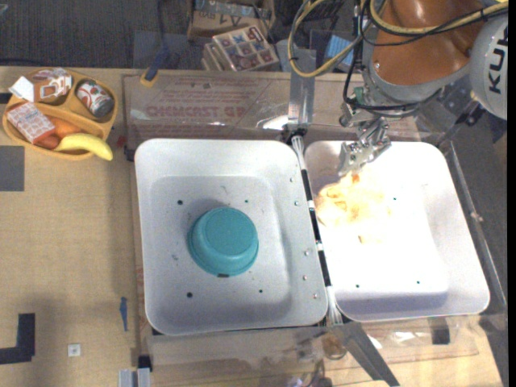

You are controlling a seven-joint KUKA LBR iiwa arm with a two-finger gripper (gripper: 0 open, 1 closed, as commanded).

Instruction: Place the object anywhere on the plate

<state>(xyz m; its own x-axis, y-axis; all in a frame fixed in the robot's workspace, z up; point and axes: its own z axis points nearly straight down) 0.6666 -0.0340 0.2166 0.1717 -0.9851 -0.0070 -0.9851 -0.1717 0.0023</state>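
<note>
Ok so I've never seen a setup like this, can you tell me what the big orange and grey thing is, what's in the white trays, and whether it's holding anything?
You are looking down at a slant from one fixed camera above a workbench. The big orange and grey shape at the top right is a robot arm reaching in. At its tip hangs a small metal pincer, the part that grabs things.

Two shallow white trays sit side by side. The left tray holds a round teal plate, which looks like an upturned dish. In the right tray, just below the pincer, lies a pale yellow-orange object; glare washes it out, so I can't say what it is.

The picture doesn't settle whether anything is held.

At the far left sits a yellow dish of toy food, including a banana.
</note>
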